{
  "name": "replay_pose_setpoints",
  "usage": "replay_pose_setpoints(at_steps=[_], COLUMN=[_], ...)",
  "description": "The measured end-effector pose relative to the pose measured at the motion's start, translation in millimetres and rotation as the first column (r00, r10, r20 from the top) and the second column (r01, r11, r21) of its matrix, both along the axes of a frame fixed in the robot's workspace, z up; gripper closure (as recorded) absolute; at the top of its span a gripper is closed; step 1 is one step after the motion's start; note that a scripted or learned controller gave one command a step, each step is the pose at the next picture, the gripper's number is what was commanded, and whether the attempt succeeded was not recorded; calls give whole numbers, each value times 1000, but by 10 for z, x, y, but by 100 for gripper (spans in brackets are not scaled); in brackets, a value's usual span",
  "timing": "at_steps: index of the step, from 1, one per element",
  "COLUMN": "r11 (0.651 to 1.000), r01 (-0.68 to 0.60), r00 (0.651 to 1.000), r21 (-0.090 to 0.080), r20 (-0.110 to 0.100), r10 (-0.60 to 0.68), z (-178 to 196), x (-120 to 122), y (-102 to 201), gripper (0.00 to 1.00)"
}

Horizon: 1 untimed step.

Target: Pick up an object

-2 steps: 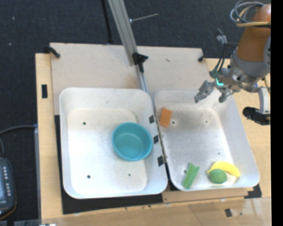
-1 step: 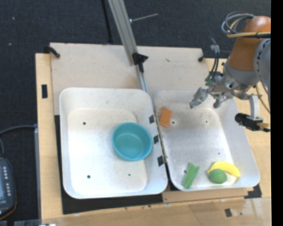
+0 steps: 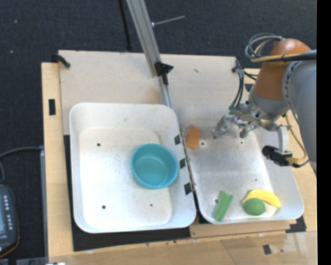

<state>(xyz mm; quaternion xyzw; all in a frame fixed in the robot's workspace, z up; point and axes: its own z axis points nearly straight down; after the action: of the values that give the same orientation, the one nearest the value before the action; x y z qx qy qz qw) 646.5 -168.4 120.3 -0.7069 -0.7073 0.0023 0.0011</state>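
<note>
Dark carpet surrounds a pale wooden bench (image 3: pixel 110 76) bearing two white bins. From above, the left bin (image 3: pixel 99 120) holds a blue bowl (image 3: pixel 154 165). The right bin (image 3: pixel 237 164) holds an orange block (image 3: pixel 193 137) by its left wall, plus a green stick (image 3: pixel 223 206), yellow banana (image 3: pixel 263 197) and green ball (image 3: pixel 255 207) near its front edge. The gripper (image 3: pixel 233 126) hangs over the bin's back, fingers spread, gripping nothing. The block looks light, stiff and flat-sided, so pinching across opposite faces seems best.

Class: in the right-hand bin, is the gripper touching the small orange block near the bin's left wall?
Apart. The camera view shows bare white bin floor between the gripper and the orange block.
</note>
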Motion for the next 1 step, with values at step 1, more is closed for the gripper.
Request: replay_pose_setpoints(at_steps=[1], r11=[1000], r01=[1], r00=[1000], r21=[-1], r20=[3], r10=[-1], z=[-199], x=[-1], y=[-14], gripper=[0])
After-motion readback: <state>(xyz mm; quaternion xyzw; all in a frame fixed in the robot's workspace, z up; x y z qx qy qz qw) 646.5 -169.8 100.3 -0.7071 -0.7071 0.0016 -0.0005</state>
